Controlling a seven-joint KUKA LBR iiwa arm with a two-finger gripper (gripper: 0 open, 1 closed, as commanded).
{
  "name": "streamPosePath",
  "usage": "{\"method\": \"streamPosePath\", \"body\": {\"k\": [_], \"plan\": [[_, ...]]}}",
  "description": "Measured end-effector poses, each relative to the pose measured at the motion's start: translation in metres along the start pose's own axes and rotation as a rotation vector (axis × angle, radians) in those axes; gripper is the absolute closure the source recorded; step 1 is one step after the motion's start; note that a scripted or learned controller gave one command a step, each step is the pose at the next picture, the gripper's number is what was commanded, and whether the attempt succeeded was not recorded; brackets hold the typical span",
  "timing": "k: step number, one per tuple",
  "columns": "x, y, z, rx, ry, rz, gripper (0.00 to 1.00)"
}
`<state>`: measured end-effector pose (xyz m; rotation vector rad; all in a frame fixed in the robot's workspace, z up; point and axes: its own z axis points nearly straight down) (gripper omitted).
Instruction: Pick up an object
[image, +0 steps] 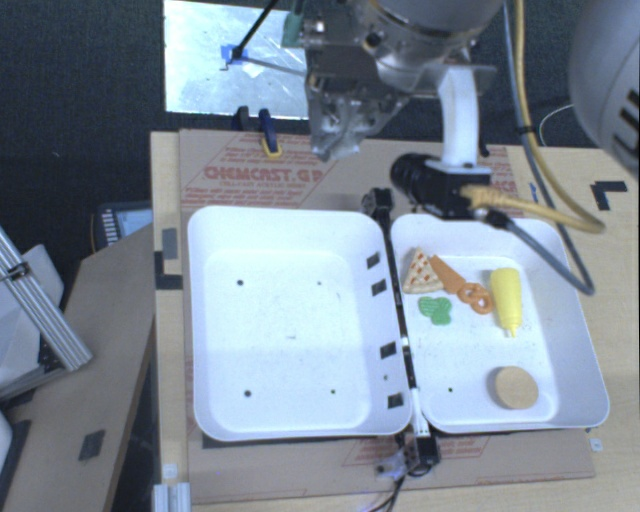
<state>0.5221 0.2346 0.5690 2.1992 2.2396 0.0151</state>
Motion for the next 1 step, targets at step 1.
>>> {"method": "streamPosePath", "body": {"k": [1], "plan": [[0.0000, 0.0000, 0.0005, 0.001, 0.000, -0.001, 0.00]]}}
